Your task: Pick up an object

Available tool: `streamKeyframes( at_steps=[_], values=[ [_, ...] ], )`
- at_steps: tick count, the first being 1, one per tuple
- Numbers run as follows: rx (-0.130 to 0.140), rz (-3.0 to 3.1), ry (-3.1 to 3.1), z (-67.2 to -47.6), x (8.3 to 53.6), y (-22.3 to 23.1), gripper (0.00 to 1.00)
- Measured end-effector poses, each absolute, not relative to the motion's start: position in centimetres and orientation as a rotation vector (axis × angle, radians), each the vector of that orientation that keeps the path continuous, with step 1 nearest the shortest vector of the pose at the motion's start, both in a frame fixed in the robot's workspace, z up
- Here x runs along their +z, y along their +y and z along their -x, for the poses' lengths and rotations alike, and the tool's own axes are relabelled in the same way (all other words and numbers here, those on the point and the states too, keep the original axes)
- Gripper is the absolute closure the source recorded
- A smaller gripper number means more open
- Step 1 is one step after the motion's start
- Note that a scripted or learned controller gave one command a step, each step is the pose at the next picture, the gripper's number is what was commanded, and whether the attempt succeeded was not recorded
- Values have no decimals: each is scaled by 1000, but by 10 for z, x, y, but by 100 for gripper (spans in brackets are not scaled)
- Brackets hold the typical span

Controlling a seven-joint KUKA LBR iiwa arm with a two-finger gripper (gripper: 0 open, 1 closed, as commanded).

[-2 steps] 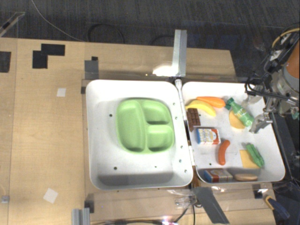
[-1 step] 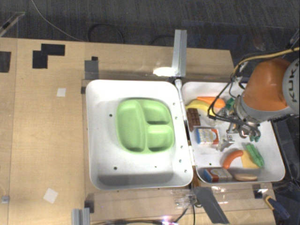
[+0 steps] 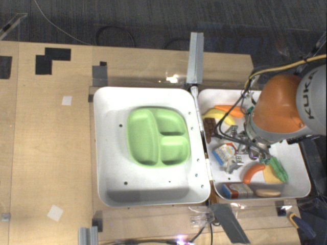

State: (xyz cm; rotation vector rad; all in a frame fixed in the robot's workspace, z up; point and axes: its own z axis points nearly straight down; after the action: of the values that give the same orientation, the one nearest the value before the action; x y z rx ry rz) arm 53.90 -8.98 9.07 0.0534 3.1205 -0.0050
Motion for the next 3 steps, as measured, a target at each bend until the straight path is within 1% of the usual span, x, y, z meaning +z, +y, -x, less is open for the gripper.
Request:
streamKeyframes(
  at_steps=[1, 2, 3],
  values=[
    [-3, -155, 3111, -495, 91, -87, 0],
    [-5, -144, 3103, -499, 102, -86, 100],
    [0, -317, 3114, -571, 199, -99, 100]
  ],
)
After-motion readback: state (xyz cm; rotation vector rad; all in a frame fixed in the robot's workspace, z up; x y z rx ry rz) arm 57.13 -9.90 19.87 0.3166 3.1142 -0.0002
